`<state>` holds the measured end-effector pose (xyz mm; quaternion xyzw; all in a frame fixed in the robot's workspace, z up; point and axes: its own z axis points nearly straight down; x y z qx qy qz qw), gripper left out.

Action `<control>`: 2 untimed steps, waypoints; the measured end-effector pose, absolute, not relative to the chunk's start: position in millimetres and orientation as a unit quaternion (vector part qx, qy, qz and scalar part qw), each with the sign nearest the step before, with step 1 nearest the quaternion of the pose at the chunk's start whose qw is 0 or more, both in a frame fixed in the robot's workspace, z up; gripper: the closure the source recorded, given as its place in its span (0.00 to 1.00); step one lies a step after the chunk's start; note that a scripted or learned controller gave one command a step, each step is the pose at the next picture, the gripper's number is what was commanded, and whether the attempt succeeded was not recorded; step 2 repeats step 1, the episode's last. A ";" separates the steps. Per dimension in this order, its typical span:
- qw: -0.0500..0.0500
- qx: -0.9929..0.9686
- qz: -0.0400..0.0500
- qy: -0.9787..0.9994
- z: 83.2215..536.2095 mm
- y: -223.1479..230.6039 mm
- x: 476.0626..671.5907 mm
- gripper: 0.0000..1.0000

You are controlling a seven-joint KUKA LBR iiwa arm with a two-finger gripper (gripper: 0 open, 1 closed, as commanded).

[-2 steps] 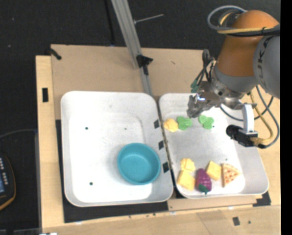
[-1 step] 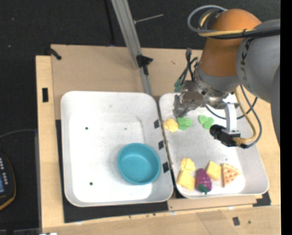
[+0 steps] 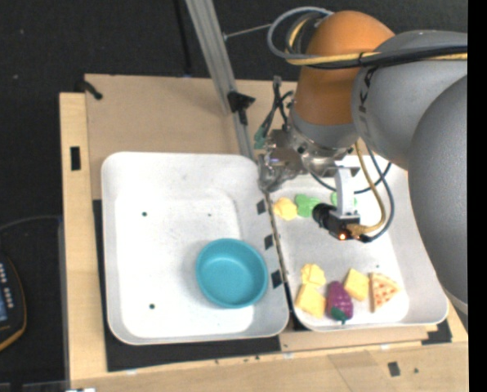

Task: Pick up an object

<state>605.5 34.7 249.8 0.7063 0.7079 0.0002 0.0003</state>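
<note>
A: Camera view, arm position?

B: The arm (image 3: 407, 121) is seen entering from the right, bent over the upper part of the right bin (image 3: 419, 300). The gripper (image 3: 270, 188) is lowered near the divide between the two bins, at the right bin's upper left corner.

A: Finger state?

B: Cannot be told. The tips are hidden under the wrist hardware and cables. Nothing is seen held between them.

A: Objects?

B: The right bin: a yellow toy piece (image 3: 285, 209) is located just beside the gripper, slightly below and right of it. A green piece (image 3: 306, 206) is touching its right side, partly covered by a black fitting (image 3: 332, 219) with a small lit indicator. Along the bin's lower edge a cluster is laid out: a yellow cheese-like block (image 3: 311, 288), purple grapes (image 3: 339, 299) just beside it, a small yellow cube (image 3: 356, 283), and a pizza slice (image 3: 382, 289) at the right end.

A: Left bin?

B: The left bin (image 3: 145, 194) is occupied by a teal bowl (image 3: 231, 273), upright, near its lower right corner, well apart from the gripper.
</note>
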 end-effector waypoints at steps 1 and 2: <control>0.000 0.706 0.000 0.708 249.8 84.7 619.0 1.00; 0.000 0.706 0.000 0.708 249.8 84.7 619.0 1.00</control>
